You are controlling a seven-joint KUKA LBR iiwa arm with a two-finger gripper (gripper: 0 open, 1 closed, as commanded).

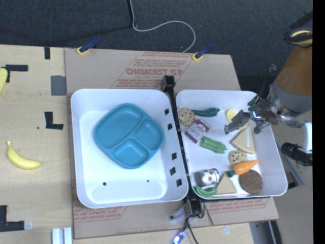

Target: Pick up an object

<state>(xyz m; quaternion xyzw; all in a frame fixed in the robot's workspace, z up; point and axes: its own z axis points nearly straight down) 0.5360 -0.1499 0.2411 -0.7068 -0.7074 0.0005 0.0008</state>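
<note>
- Nearest me, along the front edge of the right bin (274,151), sit a round brown cookie (251,181), a tan wedge of sandwich (227,186), a green leafy piece (205,191) and a small silver and red object (208,176).
- Just behind those lie an orange carrot (246,166) and a pale speckled cookie (236,157), almost touching each other.
- Mid-bin I see a green pepper (213,145), a red and white wrapper (196,131), another chip cookie (186,117) and a dark green pepper (205,112) near the back wall.
- By the right wall rest a cream-coloured slice (245,141) and a small yellow piece (232,115).
- Over that right side hangs the gripper (245,123), its two fingers spread apart, with nothing between them that I can make out; one dark finger (234,124) points down toward the cream slice.
- Off to the left, the other bin (84,151) carries a blue divided plate (130,134).
- Farther left, on the bench (30,100), lies a yellow banana (21,158).
</note>
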